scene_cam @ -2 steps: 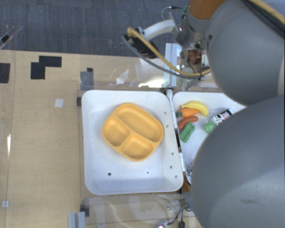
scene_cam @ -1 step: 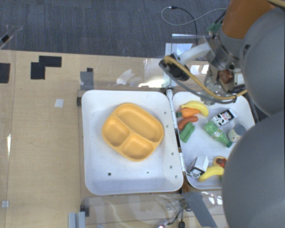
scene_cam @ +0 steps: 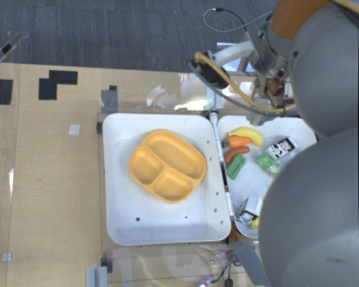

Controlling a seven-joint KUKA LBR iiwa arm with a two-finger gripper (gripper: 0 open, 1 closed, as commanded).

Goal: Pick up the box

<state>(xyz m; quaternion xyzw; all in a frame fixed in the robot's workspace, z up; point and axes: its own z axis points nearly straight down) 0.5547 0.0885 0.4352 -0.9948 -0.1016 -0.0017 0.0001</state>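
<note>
Camera view, from above at a slant: two shallow white bins sat side by side on the desk [scene_cam: 50, 185]. Left bin [scene_cam: 120, 224] held a yellow divided plate [scene_cam: 167, 165] w/ three compartments, roughly centred, tilted diagonally. Right bin [scene_cam: 303, 130] held the small stuff: a banana [scene_cam: 247, 135] near its top-left, a carrot [scene_cam: 238, 151] just below it, a green pepper-like item [scene_cam: 235, 166] below that, close to the divider between the bins. The box [scene_cam: 281, 148], small, white w/ black and red print, lay further right in that bin, just beside a green packet [scene_cam: 269, 163]; both were near the edge of the arm's bulk. A second black-and-white item [scene_cam: 247, 213] lay at the bin's lower left, partly hidden, w/ a bit of yellow beside it.

The grey arm [scene_cam: 314, 213] covered much of the right bin; orange band [scene_cam: 294, 14] at top. Pincer [scene_cam: 268, 92] hung over the bin's top edge, well apart from the box; couldn't tell its spread, and nothing seen in it. Yellow cable [scene_cam: 235, 89] looped left of it.
</note>
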